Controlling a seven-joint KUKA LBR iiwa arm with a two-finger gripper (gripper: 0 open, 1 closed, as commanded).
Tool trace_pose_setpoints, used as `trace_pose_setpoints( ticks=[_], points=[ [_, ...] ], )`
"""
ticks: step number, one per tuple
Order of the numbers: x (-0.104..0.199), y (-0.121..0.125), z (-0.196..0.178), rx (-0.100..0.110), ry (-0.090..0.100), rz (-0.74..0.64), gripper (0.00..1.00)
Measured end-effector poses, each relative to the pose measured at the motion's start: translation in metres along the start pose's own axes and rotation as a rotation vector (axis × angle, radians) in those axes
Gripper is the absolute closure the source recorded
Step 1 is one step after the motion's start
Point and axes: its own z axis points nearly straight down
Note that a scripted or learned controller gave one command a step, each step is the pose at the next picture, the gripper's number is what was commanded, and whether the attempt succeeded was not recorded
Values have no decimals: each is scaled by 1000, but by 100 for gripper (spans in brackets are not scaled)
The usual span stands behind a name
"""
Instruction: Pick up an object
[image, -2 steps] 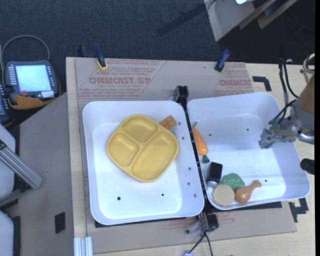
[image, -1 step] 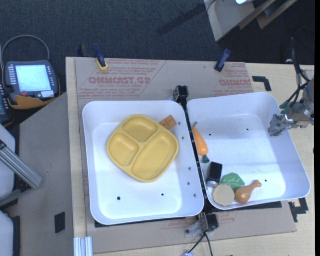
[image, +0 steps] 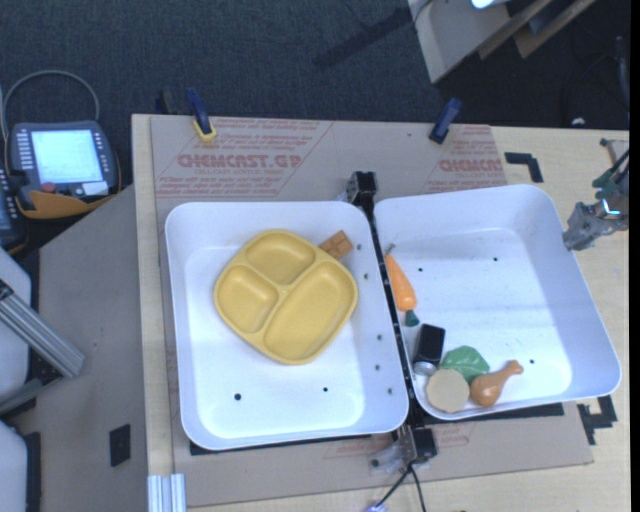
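At the right edge, the end effector (image: 590, 222) hovers beside the right bin (image: 520, 215), can't tell its state; the carrot (image: 401, 284) lies inside.

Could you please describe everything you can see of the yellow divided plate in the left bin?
The yellow divided plate looks like matte plastic, rounded-square, with three shallow compartments: two smaller at its upper left, one large at its lower right. It lies flat, face up, turned diagonally on the floor of the left white bin. A small brown block sits against its upper right rim.
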Motion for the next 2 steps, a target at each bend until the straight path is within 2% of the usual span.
trace_pose_setpoints(
  ticks=[1, 2],
  points=[
    [49, 15, -2, 5, 5, -5, 100],
    [102, 24, 19, 13, 7, -5, 100]
  ],
)
